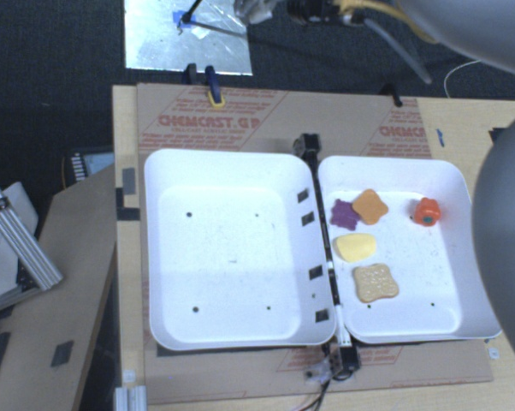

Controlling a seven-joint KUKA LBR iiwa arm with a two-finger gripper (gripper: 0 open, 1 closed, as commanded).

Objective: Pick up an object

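The right white bin (446, 315) holds several small toy foods. A purple star-shaped piece (344, 214) lies by the bin's left wall, touching an orange piece (370, 205). A red-orange pepper-like toy (426, 211) sits further right. Below them are a pale yellow piece (355, 247) and a toast slice (375, 282). My gripper (256, 2) is at the top edge of the camera view, far beyond the bins and over the dark floor, with nothing visibly in it.
The left white bin (223, 315) adjoins the right one along a clipped divider (319, 229). A grey arm link (501, 255) looms at the right edge. A metal plate (185, 24) lies at the back left, and an aluminium rail (18, 238) at far left.
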